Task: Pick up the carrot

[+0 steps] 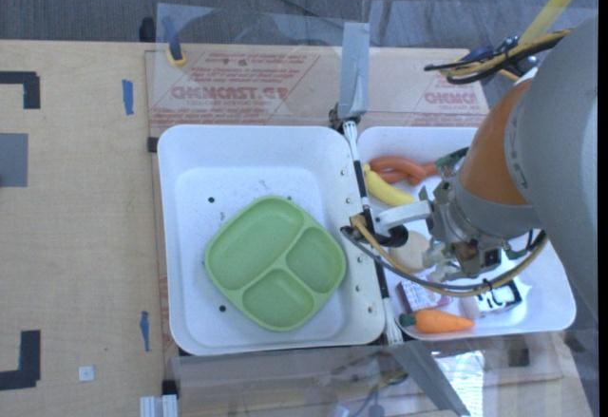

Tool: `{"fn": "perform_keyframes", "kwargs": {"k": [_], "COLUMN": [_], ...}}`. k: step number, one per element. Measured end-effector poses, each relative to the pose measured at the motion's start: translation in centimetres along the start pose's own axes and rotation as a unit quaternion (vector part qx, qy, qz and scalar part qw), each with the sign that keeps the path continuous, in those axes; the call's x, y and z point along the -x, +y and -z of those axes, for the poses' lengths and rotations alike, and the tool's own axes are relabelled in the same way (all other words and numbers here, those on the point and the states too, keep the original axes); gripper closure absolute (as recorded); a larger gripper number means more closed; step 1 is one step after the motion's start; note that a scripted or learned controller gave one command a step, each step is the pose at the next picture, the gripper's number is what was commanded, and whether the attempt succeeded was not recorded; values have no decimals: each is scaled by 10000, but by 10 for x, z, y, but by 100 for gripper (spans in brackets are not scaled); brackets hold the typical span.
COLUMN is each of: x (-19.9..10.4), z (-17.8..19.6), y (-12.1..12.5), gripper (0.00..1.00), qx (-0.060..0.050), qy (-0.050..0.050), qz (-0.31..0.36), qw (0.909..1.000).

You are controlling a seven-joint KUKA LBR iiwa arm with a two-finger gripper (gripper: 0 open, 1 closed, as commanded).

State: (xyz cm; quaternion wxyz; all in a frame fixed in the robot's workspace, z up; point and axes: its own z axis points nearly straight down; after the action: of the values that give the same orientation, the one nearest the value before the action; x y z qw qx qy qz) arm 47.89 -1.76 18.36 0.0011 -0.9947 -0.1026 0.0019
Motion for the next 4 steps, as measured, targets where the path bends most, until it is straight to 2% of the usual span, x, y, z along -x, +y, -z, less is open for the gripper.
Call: {"fn": "perform_keyframes", "kwargs": {"k": [1,2,3,4], "x": [-35,-22,-7,-22], "z": [12,-63,0,0], "y": [-93,-110,-35,-43], "gripper": [100,100,100,100], "qx": [8,-8,0,8], "qy": [11,-3,-4,-2], "qz": [-17,-1,1605,830], "qw": [10000,10000,9870,9965]}}
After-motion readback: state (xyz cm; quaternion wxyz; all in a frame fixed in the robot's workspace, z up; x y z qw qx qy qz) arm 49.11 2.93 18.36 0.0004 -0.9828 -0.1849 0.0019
